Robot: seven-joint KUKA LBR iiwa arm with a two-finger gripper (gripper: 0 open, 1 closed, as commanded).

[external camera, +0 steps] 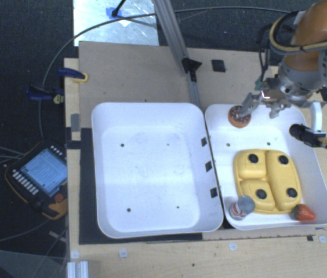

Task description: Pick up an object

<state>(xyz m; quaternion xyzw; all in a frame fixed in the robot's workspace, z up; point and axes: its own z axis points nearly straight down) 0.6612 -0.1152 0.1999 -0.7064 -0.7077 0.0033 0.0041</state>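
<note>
A small brown round object (239, 117) sits at the far rim of the right bin (224, 132). My gripper (246, 109) reaches down from the right, and its tip meets this object from above. A large yellow piece with four rounded lobes and dark dots (268, 181) lies in the middle of the right bin. At the bin's near left corner rests a small grey and red object (242, 207). A red object (304, 214) lies in the near right corner.
The left bin (102, 155) adjoins the right one, joined by black clips along the shared wall. A slanted metal pole (172, 33) crosses behind the bins. A teach pendant (39, 175) and cables lie to the left of the bench.
</note>
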